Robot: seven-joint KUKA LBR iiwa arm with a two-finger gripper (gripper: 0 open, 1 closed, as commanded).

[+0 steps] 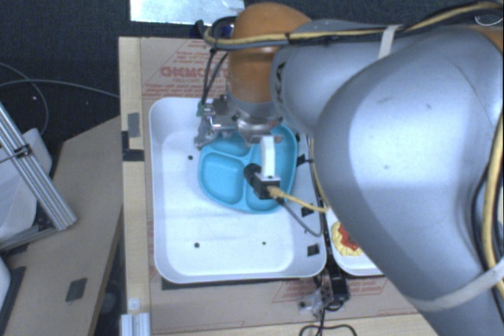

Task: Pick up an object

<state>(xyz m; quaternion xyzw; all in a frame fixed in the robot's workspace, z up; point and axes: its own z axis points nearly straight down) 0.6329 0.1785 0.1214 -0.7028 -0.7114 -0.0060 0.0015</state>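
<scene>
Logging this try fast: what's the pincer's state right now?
Pincer: down over the blue divided tray in the left bin; whether it is open, closed or holding anything cannot be told.

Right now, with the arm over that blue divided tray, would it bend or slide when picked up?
The blue tray looks like moulded plastic, so probably stiff and light. Its smooth, glossy surface suggests it may slip, and could skate across the white bin.

My bench from above
A divided tray (228, 177) lies in my left bin (177, 248); at three o'clock, the second bin (354, 264).
</scene>
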